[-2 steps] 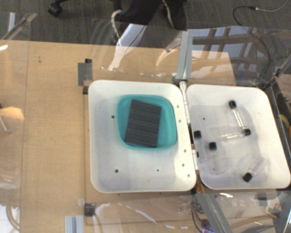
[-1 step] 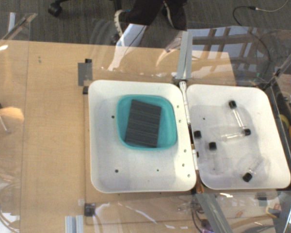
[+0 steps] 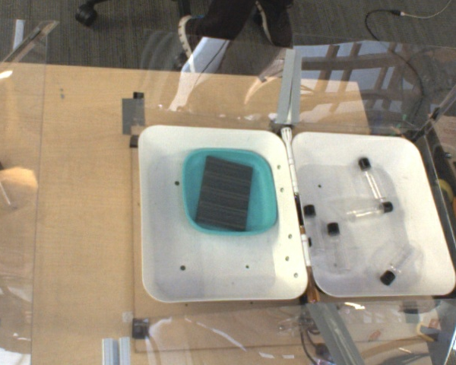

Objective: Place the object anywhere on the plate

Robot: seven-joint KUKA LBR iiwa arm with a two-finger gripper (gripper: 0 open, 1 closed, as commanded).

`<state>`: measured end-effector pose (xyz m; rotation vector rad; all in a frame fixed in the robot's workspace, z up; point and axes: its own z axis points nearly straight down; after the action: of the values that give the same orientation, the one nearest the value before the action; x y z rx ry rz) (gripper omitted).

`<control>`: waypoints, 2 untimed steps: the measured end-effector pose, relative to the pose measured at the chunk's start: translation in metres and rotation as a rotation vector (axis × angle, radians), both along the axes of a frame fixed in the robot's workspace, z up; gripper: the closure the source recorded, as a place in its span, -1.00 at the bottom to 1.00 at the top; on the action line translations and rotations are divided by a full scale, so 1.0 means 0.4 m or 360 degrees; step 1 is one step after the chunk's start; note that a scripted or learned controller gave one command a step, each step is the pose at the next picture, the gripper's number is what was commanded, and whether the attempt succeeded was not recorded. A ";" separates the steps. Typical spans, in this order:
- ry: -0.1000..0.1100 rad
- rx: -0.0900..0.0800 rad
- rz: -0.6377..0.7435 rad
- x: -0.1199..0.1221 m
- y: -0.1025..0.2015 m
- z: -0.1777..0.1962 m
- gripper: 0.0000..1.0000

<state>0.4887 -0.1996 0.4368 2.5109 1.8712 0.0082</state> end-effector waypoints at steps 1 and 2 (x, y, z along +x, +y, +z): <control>-0.0002 0.0001 -0.0102 0.000 0.001 0.000 -1.00; -0.0002 0.0002 -0.0190 0.000 0.004 0.000 -1.00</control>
<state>0.4888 -0.1981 0.4369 2.6185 1.7179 0.0100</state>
